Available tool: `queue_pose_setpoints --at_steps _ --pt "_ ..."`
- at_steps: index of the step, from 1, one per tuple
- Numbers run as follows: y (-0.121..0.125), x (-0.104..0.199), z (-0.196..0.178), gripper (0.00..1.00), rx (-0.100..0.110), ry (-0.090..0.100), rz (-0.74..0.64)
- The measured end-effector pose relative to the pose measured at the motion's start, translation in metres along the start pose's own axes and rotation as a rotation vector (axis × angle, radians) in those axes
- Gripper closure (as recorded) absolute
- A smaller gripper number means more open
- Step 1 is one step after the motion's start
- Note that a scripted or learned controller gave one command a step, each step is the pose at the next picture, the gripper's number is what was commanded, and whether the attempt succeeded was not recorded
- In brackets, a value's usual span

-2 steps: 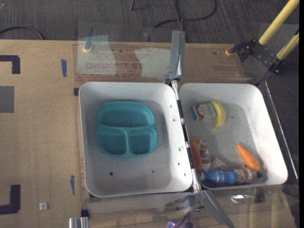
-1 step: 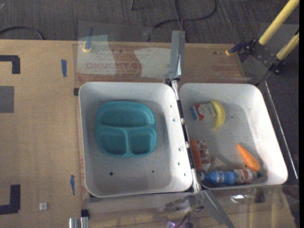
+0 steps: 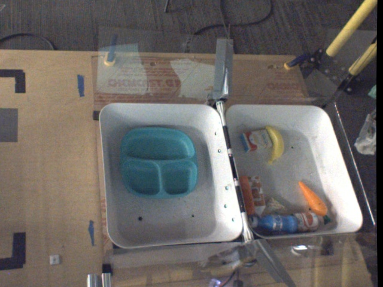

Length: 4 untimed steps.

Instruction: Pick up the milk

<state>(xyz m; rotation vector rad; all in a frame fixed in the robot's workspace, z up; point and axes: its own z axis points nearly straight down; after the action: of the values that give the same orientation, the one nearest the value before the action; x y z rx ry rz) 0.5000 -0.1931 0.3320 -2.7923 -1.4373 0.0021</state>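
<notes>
Lying along the near wall of the right bin (image 3: 306, 153) is a bottle (image 3: 280, 224) on its side, blue-labelled, its length running left to right. Just beyond its right end an orange carrot (image 3: 313, 198) lies at a slant, thick end toward the near right corner. Against the bin's left wall a flat red-and-white packet (image 3: 254, 194) lies lengthwise; its print is too blurred to read.

Farther back in the same bin lies the milk (image 3: 256, 140), a small red-and-white carton on its side, in the far left part of the bin, a little off the left wall. A yellow banana (image 3: 275, 143) curves right beside it on the right, touching or nearly touching the carton; nothing lies on top of the milk.

Next door, the left bin (image 3: 157, 220) holds a teal divided plate (image 3: 158, 161), set flat in the far half, with one long compartment at the back and two smaller ones in front.

Both bins sit side by side on a wooden bench (image 3: 48, 160) marked with bits of blue tape (image 3: 81, 85). Behind the bins a brown cardboard sheet (image 3: 263, 76) lies flat, and beyond it dark cables (image 3: 245, 5) loop on grey floor. Two yellow handles (image 3: 356, 18) slant in at the far right corner.
</notes>
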Motion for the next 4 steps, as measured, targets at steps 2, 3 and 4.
queue_pose_setpoints --at_steps 2,3,4 --pt "-0.023 -0.004 0.012 1.0 0.001 0.0 -0.104" --pt "0.016 -0.012 -0.078 1.0 -0.003 0.0 -0.086" --pt "-0.005 -0.026 -0.033 1.0 0.002 0.0 0.127"
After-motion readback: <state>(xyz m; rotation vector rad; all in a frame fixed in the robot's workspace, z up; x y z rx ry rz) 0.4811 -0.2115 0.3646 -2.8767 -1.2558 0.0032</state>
